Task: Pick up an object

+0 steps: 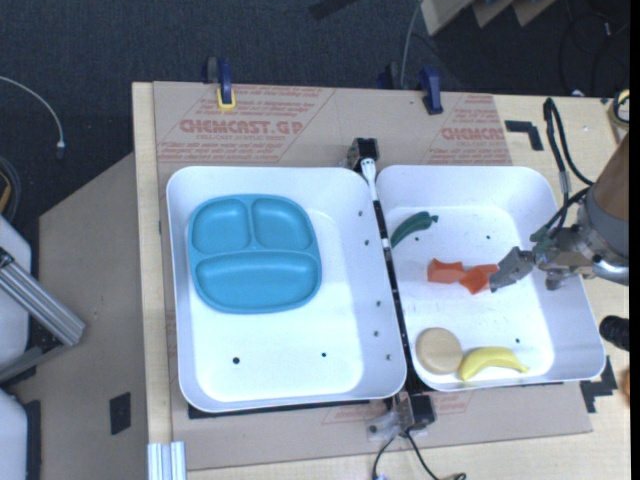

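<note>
Fingers point(512, 266) touch the orange-red piece point(462, 273) in your right bin point(470, 183); whether they grip it, you cannot tell. The arm point(610, 213) reaches in low from the right. Nearby: one green piece point(412, 226), one banana point(491, 362), one tan disc point(438, 348). One blue plate point(256, 252) fills the left bin point(290, 368).
</note>
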You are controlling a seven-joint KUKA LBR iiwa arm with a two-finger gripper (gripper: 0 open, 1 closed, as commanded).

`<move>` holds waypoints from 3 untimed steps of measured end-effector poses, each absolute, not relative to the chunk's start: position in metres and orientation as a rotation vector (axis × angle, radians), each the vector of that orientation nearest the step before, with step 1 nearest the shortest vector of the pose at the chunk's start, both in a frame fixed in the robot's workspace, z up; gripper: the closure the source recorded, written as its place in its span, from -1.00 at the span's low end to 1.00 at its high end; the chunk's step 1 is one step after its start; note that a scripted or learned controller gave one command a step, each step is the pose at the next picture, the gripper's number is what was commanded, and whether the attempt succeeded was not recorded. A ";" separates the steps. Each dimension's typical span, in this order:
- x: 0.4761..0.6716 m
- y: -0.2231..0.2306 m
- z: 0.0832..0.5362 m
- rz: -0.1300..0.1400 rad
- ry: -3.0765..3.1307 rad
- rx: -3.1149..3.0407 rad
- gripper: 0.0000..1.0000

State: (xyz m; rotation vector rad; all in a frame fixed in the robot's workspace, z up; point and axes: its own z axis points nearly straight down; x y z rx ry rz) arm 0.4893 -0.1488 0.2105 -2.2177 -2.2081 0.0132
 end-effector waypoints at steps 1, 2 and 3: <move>0.492 -0.148 0.217 0.000 -2.221 -2.222 -1.00; 0.493 -0.141 0.156 0.004 -2.216 -2.217 -1.00; 0.488 -0.148 0.097 0.004 -2.216 -2.219 -1.00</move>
